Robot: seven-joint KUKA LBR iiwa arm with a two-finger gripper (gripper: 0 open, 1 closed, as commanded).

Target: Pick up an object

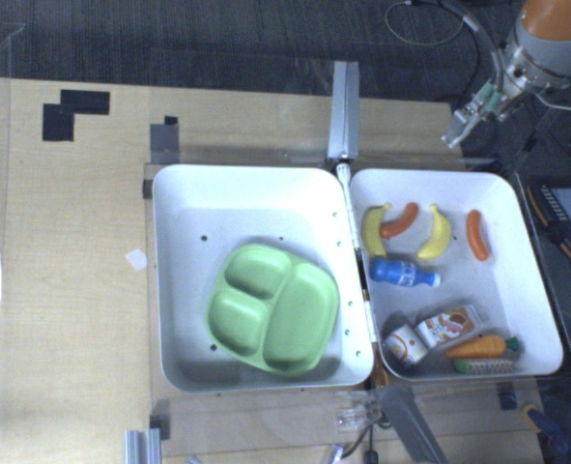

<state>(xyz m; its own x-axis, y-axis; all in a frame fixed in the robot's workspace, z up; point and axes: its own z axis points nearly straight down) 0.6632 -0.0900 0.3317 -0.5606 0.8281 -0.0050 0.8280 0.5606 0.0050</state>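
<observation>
Toys in the right bin [541,288] lie so close together that the fingers [467,122], open and empty above it, might bump one and miss.

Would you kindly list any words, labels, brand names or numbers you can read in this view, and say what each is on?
No text can be read.
Carton: brown and white print, too blurred to read.
Blue bottle: label too small to read.
Small can: markings illegible.
</observation>
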